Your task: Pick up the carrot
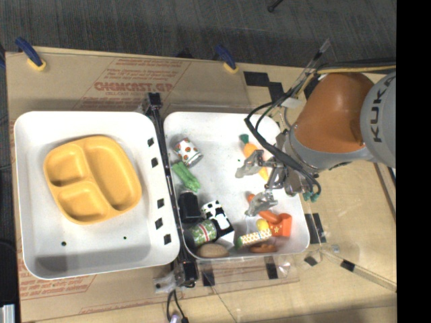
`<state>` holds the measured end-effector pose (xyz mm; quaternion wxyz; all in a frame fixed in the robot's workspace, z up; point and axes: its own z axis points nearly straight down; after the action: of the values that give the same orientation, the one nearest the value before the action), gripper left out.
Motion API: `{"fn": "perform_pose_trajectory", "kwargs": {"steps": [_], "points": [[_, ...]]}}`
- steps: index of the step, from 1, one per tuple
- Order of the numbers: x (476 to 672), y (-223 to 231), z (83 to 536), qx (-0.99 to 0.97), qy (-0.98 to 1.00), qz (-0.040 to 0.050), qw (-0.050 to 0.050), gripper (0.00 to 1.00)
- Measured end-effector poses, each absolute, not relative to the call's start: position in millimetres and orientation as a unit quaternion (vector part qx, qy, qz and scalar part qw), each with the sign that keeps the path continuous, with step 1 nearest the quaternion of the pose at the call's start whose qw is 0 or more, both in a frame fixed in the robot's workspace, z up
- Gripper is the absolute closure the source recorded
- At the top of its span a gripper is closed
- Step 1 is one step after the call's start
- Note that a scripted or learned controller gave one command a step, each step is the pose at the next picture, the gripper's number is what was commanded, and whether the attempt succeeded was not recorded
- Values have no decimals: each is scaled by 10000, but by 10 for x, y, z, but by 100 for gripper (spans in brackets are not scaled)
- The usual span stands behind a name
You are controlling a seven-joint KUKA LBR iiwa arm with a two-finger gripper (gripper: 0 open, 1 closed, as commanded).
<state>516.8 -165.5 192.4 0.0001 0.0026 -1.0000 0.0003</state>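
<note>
Two end effector (258, 186) fingers apart, apparently holding nothing, over right bin (215, 130)

I work in a robot lab, not a home. My desk (202, 69) is covered in printed cardboard held down by blue clamps (30, 54) at the far edge, and black tape marks (259, 81) are stuck to it. Two white bins (30, 200) sit side by side, the right one filled with toy food (269, 226). Loose cables (266, 116) loop off my grey and orange arm (337, 116), and dark carpet (168, 12) lies beyond.
</note>
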Motion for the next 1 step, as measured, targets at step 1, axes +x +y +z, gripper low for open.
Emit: {"fn": "perform_pose_trajectory", "kwargs": {"steps": [1], "points": [[5574,-2089,1047,-681,-9977,1,1,0]]}}
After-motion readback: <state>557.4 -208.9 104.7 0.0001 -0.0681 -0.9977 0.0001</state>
